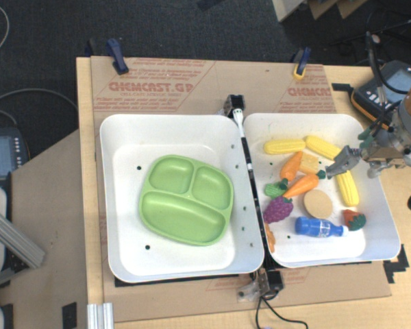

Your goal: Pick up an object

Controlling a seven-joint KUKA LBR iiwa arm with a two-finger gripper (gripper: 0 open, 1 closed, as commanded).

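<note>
White bins sit side by side on the bench: the left bin holds a green divided plate, the right bin a heap of toy food, and the grey arm reaches in over the right bin's far side. The gripper hangs above the heap, its fingers apparently parted and empty, though the slant makes that hard to confirm, so this looks like the approach, with descent and closing next. Nearest beneath it lies a yellow corn cob, long axis running roughly near-to-far, its upper end just by the fingertips.
</note>
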